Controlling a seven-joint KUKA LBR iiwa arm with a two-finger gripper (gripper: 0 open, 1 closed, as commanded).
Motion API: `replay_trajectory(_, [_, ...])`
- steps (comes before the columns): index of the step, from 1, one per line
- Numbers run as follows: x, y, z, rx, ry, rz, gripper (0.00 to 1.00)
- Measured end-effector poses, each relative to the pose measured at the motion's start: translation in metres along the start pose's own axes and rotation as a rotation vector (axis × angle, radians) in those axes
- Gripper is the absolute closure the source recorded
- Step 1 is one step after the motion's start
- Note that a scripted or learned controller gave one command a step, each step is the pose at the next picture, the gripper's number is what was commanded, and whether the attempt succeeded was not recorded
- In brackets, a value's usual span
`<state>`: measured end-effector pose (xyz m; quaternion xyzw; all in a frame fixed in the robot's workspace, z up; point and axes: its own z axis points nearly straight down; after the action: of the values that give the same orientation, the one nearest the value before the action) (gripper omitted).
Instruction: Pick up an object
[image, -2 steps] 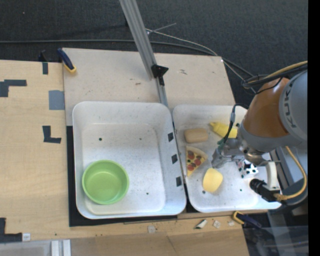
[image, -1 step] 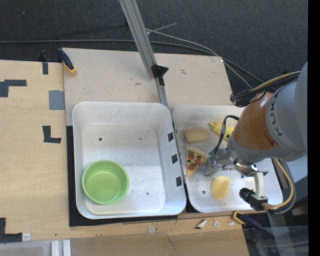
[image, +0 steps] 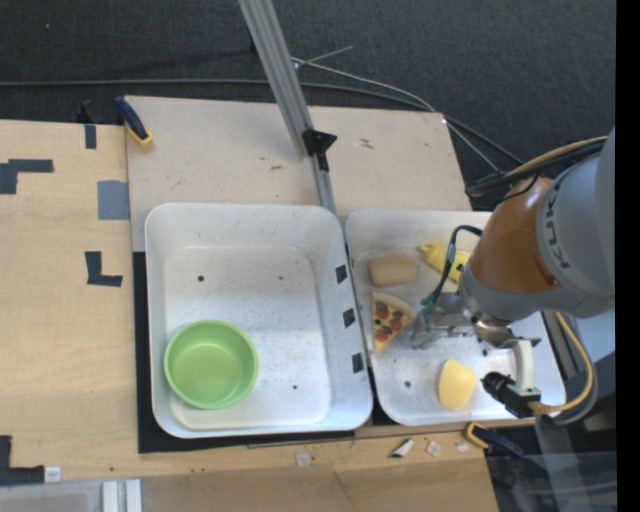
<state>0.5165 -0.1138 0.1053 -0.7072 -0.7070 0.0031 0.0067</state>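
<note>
The pincer (image: 432, 328) hangs low in the right bin (image: 400, 400); I cannot tell how it is set. Just to its left lies the pizza slice (image: 388, 320), close by. A little below-right sits the yellow lemon-like piece (image: 456, 384). Above-left rests the bread roll (image: 392, 270), above a yellow toy (image: 440, 258). Far left, the green bowl (image: 210, 363) sits in the left bin (image: 240, 230).

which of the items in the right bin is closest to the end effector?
The pizza slice, just left of the end effector. The tan bread roll lies farther up, the yellow lemon below, and the yellow item sits partly behind the arm.
</note>
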Motion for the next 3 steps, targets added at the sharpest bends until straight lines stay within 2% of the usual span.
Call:
replay_trajectory(1, [-0.009,-0.001,-0.057,-0.012,-0.004,0.001,1.00])
replay_trajectory(3, [0.000,0.004,-0.169,-0.018,-0.004,-0.001,1.00])
